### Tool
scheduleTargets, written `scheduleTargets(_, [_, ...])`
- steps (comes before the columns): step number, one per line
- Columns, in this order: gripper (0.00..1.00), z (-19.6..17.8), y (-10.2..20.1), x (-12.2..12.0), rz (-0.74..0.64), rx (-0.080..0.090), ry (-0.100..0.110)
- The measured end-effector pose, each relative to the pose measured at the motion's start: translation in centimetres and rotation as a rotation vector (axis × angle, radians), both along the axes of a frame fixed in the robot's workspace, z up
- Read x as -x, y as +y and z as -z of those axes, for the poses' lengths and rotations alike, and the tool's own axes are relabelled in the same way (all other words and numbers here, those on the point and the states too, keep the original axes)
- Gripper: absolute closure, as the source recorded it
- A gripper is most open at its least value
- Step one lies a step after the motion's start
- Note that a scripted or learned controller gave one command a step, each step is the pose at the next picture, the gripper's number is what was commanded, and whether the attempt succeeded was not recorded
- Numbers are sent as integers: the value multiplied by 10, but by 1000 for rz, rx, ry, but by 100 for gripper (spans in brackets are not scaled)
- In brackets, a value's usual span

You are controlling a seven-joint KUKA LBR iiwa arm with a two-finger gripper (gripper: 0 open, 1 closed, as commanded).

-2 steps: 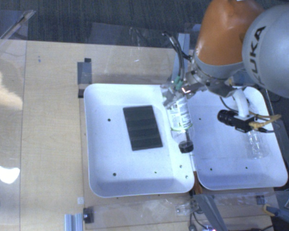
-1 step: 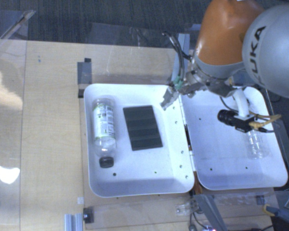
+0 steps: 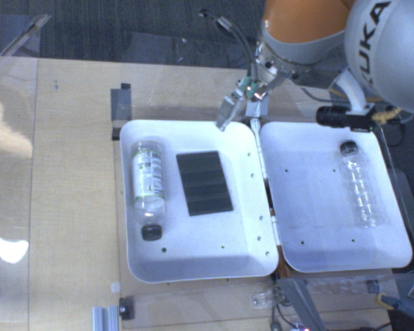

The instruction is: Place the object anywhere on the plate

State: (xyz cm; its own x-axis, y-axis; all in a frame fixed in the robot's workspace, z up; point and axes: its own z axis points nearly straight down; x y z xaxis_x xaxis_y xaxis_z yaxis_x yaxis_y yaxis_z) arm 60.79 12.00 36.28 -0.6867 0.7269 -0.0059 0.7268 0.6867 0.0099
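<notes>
A dark rectangular plate (image 3: 203,183) lies flat in the middle of the left bin (image 3: 193,264). Beside it on the left rests a clear bottle with a white label (image 3: 148,185), its black cap pointing toward the front. A second clear bottle (image 3: 359,183), unlabelled, lies in the right bin (image 3: 317,247) with its black cap at the back. My gripper (image 3: 226,118) hangs over the back rim of the left bin, near the divide between the bins, above and behind the plate. Nothing shows in its grasp.
The grey arm with its orange band (image 3: 310,9) fills the upper right, with cables trailing near the right bin's back edge. A black bracket (image 3: 122,109) stands at the left bin's back left corner. Wooden bench surface extends to the left.
</notes>
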Motion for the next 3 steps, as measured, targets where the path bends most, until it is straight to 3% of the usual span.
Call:
scheduleTargets(1, [100,-12,1,-1,-3,-2,-9])
scheduleTargets(2, [100,32,-61,-34,44,2,5])
scheduleTargets(3, [100,129,-3,-28,223,0,8])
